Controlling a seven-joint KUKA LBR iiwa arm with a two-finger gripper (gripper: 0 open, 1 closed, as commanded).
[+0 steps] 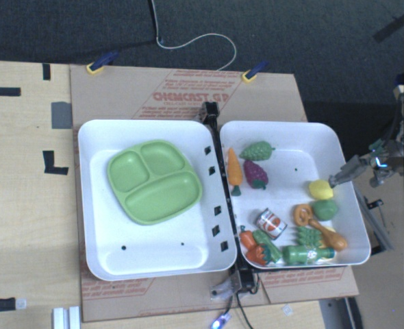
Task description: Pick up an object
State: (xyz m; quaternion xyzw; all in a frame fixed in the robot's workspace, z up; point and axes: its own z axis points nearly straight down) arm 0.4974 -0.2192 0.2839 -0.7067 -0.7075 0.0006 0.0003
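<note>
The right bin (294, 130) holds several toy foods. An orange carrot (234, 168) lies by its left wall, with purple grapes (255, 174) and a green leafy piece (257, 150) beside it. A yellow lemon (320, 189) and a green ball (325, 210) sit near the right wall. A small can (271, 223) lies lower down, and orange and green pieces (305, 242) crowd the front edge. My gripper (341, 177) hangs at the bin's right rim, just right of the lemon, with nothing seen in it.
The left bin (96, 204) bears a green divided plate (154, 181). Both bins rest on a cardboard sheet (181, 91) on the wooden bench. A white cable (188, 43) loops behind the bins. The arm (387, 160) enters at the right edge.
</note>
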